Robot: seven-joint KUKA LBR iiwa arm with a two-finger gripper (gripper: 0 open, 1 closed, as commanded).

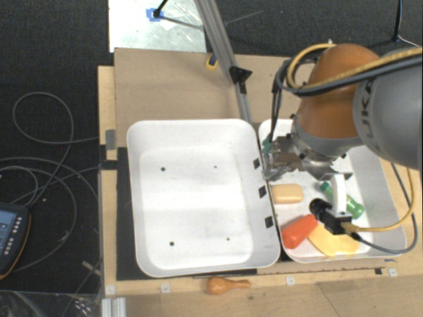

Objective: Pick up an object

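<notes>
So the arm is reaching in over the right-hand bin, the big orange band hanging right above that bin's back half. The claw is down low at the bin's left wall, right by the seam where the two bins meet. Honestly can't tell whether it's clenched or released from here, the wrist blocks too much and the tip is just a dark blur against the white plastic. Nothing I can see is in its grip.

The stuff to pick from is all in the right bin's front half. There's a pale tan block sitting just below the claw, near the left wall. In front of that, toward the front-left corner of the bin, lies an orange-red piece, tilted, and right beside it a yellow piece touching or nearly touching it. A green thing peeks out further right, partly hidden by a white-and-black part of the arm's hardware.

The left bin sits closer to the middle of the tabletop. One small brownish pear-shaped object lies outside both bins on the tabletop's front edge, just in front of the left bin. A yellow cable loops across the right bin.
</notes>
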